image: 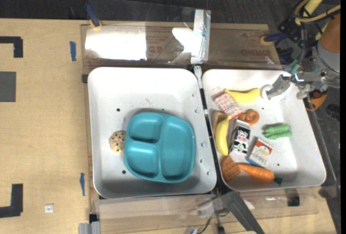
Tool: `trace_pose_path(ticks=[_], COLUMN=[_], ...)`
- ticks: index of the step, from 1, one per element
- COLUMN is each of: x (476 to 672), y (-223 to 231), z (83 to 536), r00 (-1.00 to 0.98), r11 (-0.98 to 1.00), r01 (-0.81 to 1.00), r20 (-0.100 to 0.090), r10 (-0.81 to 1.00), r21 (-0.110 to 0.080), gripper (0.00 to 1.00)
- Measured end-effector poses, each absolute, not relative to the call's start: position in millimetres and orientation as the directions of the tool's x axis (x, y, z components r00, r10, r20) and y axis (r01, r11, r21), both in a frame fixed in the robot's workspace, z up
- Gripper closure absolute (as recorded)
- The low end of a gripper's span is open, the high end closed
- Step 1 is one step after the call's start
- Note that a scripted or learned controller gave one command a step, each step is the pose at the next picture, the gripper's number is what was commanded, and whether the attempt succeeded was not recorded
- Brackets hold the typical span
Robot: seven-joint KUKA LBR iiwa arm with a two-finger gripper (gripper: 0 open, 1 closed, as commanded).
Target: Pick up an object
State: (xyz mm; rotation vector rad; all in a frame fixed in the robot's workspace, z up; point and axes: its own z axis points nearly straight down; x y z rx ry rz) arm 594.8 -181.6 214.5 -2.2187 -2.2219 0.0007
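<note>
Tool (273, 88) hovered over right bin (311, 135) upper corner, beside banana (244, 95); finger state could not be told. Right bin held carrot (256, 173), green piece (277, 131), cartons (241, 140). Left bin (102, 119) held teal plate (160, 146), cookie (116, 141).

A teal divided tray (160, 146) and a cookie (116, 141) lie in the left bin (102, 84). The hand (278, 86) hovers over the right bin's (311, 165) far edge, beside a banana (243, 95).
</note>
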Motion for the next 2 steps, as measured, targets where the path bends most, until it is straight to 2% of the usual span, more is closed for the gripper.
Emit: trace_pose_path(ticks=[1,2], x=[607.1,573.6], y=[-147.7,-104.1], z=[101.1,91.1], r00=[-0.014,-0.171], r11=[0.014,0.171], r01=[1.000,0.985], r20=[-0.003,-0.014], r10=[1.000,0.985], r21=[0.016,0.015], gripper=[0.00,0.00])
